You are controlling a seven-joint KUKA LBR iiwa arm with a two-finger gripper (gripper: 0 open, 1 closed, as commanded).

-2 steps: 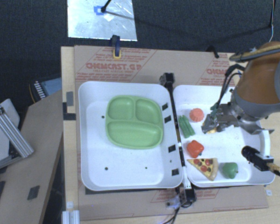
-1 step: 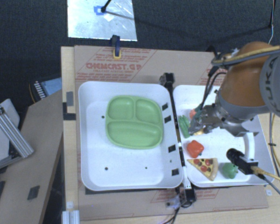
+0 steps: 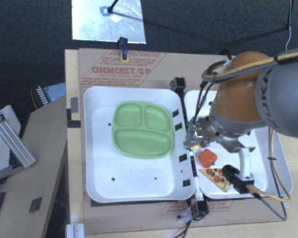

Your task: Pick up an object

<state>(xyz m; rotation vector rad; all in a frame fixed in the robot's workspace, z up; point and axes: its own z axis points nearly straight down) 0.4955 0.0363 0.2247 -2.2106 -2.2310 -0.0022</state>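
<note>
Two bins, three items, one arm over the right bin (image 3: 283,167).
Gripper (image 3: 196,138) state cannot be told; one orange block (image 3: 207,157) just below it, one pizza slice (image 3: 216,176) beyond, one green tray (image 3: 141,129) left.

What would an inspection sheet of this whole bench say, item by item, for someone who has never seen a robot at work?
Surface: cardboard-covered bench bearing two shallow white bins side by side.
Job's things: green divided plate lying flat in the left bin; orange-red block and toy pizza slice in the right bin.
Clutter: nothing seen.
Grippers: tool low over the right bin's left edge, beside the orange-red block; nothing seen in it.
Cables: black cables looping along the arm; a yellow cable by the right bin.
Surroundings: shiny sheet on dark floor beyond the bench; aluminium frame at left.
</note>
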